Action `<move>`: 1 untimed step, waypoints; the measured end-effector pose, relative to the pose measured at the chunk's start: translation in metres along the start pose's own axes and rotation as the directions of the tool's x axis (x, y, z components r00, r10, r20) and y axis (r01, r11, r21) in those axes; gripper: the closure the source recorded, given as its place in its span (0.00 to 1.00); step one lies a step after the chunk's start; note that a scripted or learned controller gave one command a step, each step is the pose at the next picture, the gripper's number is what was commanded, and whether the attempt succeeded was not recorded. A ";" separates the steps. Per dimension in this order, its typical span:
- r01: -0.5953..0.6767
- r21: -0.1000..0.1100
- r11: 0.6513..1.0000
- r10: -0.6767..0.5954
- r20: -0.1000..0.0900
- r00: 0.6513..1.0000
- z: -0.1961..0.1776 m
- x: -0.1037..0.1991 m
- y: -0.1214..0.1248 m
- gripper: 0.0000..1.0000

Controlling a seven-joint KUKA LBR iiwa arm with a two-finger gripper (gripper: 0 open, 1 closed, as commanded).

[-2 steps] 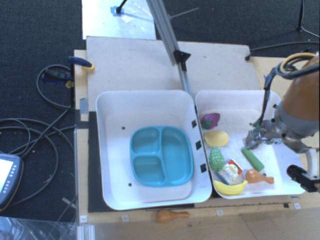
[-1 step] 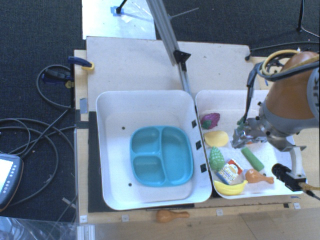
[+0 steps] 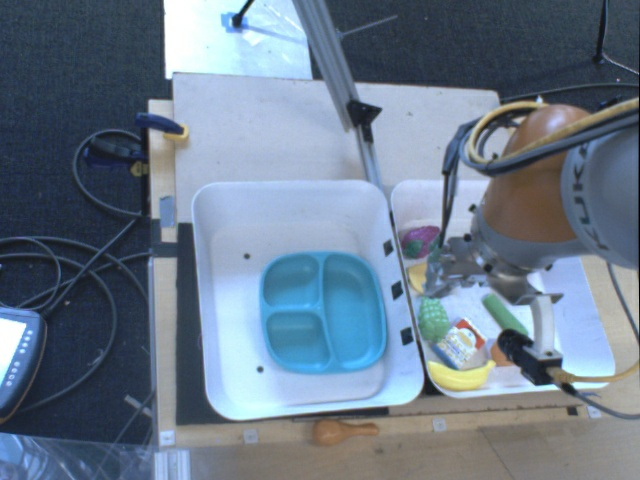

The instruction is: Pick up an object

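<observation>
Part of dark lettering, seemingly "KU", running along my grey arm casing (image 3: 600, 193), print on the small white packet (image 3: 462, 344) showing too blurred for reading

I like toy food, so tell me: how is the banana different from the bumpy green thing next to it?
The banana is yellow, long and curved; the bumpy green fruit is green, rounder and knobbly. The banana lies along the near edge of the right bin; the green fruit sits farther in, just below the tool. Both lie in the same white bin, close to the wall it shares with the other bin.
</observation>
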State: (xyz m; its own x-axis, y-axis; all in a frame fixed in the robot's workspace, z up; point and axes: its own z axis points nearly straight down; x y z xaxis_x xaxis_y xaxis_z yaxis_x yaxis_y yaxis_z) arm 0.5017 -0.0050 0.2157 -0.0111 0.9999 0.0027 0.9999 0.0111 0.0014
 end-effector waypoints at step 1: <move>0.000 0.000 1.000 0.000 0.000 1.000 -0.004 0.043 0.005 1.00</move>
State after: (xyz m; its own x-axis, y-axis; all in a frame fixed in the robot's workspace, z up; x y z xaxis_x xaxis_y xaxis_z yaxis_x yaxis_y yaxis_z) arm 0.5057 0.0383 0.2199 -0.0107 0.9999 0.0025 0.9999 0.0107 0.0015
